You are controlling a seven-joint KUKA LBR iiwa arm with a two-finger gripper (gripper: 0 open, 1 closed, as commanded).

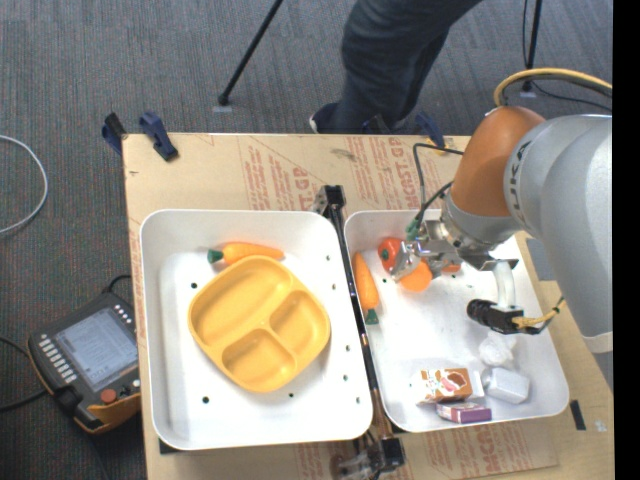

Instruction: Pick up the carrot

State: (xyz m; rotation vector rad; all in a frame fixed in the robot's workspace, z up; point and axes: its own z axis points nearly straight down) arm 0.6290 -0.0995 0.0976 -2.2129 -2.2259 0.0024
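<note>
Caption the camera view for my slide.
Claw hovering over orange toys in right bin; carrot lies by its left wall.

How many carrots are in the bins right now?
2. One carrot lies in the left bin behind the yellow plate; another carrot lies along the right bin's left wall. The arm may hide more.

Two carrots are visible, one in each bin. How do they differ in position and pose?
The left carrot lies nearly level in the left bin, behind the yellow tray. The right carrot lies steeply along the right bin's left wall, green end toward the camera. Both are orange with green tops.
</note>
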